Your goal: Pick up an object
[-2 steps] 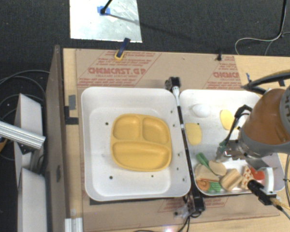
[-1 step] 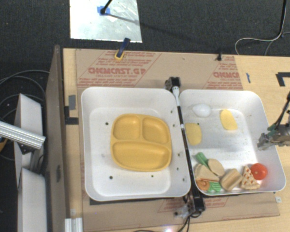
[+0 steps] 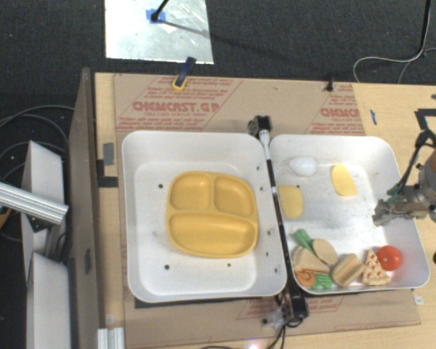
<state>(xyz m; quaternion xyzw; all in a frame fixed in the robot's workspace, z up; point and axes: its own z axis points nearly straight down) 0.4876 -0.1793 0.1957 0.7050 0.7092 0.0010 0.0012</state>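
The right bin (image 3: 363, 148) holds a white egg-like piece (image 3: 303, 166), two pale yellow pieces (image 3: 343, 180) (image 3: 291, 201), and a cluster at the front: a green bean (image 3: 303, 238), bread-like slices (image 3: 324, 251), a brown loaf piece (image 3: 346, 270), a pizza-like wedge (image 3: 375, 269) and a red tomato (image 3: 389, 257). My gripper (image 3: 389, 211) reaches in from the right edge, low over the bin's right side, just above the tomato. Nothing shows between its tips.
The left bin (image 3: 145, 195) holds a yellow divided tray (image 3: 211, 214). A clamp (image 3: 260, 126) sits at the top of the wall between the bins. Cardboard lies under both bins. Cables run along the right and left sides.
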